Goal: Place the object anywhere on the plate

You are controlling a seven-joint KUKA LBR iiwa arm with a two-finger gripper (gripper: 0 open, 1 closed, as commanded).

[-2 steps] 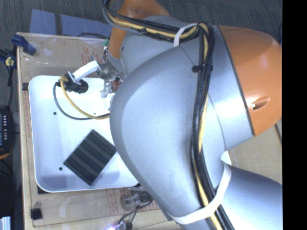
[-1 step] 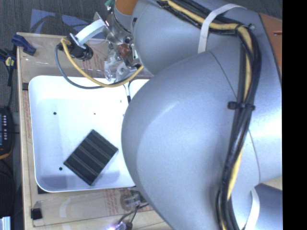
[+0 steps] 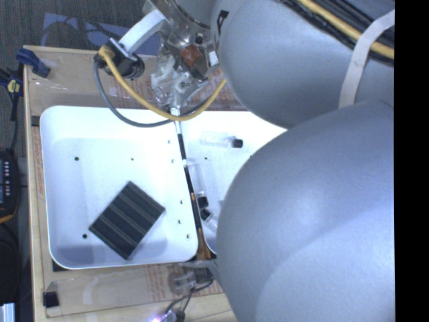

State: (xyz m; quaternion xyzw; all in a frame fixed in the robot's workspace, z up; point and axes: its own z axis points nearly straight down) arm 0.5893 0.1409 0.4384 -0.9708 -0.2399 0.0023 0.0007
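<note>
Gripper (image 3: 173,86) at upper centre of the frame, above the far rim where the two bins meet. Open or closed: cannot tell, the tip being a tangle of clear and metal parts. Nothing plainly held there.

Likely the task's thing: small clear tube (image 3: 220,140) with a black cap, lying flat on the floor of the right bin (image 3: 258,123), in the upper middle of the frame. Long axis roughly level across the frame, cap end to the right. Lies below and a little right of the gripper, near it but apart. Calls, by this reading, for a short move down and right, with the grip set across the tube's length.

Second clear item (image 3: 200,203) with a dark end just right of the divider, lower down; too small to name.

Plate, judged to be the dark ribbed slab (image 3: 127,219), flat in the left bin (image 3: 60,129), lower left of the frame, turned diagonally. Well apart from the tube, across the divider, so a carry down and left after any pick.

Grey arm (image 3: 308,180) covering much of the right bin. Yellow cable (image 3: 131,89) and black cable (image 3: 114,109) looping left of the gripper over the far rim.

Task not yet begun, judging by the tube in the other bin.
</note>
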